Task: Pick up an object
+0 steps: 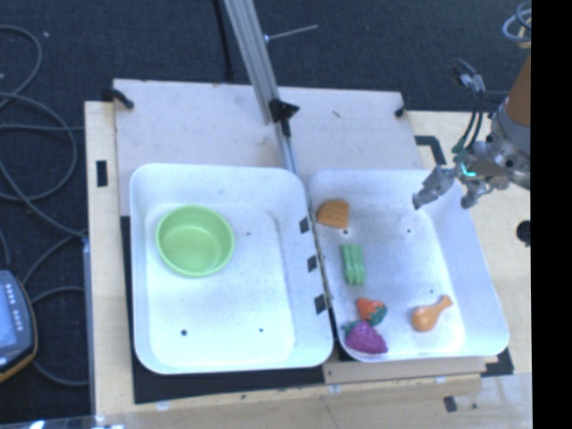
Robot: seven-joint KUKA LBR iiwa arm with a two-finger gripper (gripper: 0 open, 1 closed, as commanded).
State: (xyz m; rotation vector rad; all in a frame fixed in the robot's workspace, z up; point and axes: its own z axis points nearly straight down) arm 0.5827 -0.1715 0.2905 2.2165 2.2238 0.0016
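Note:
The right bin (465, 257) holds several toy foods. An orange bun-like piece (332, 213) lies near its top left corner, and a green ridged piece (353, 264) sits below it. A red and green piece (371, 310) and a purple grape bunch (365, 337) lie by the front left corner. An orange drumstick (431, 313) rests at the front right. My gripper (449, 194) hangs above the bin's back right part, open, with nothing between its fingers (429, 191). It is well apart from all the toys.
The left bin (268, 329) holds a light green bowl (195, 239) in its left half. A slanted metal pole (255, 47) rises from between the bins at the back. Cables lie on the dark floor at the left.

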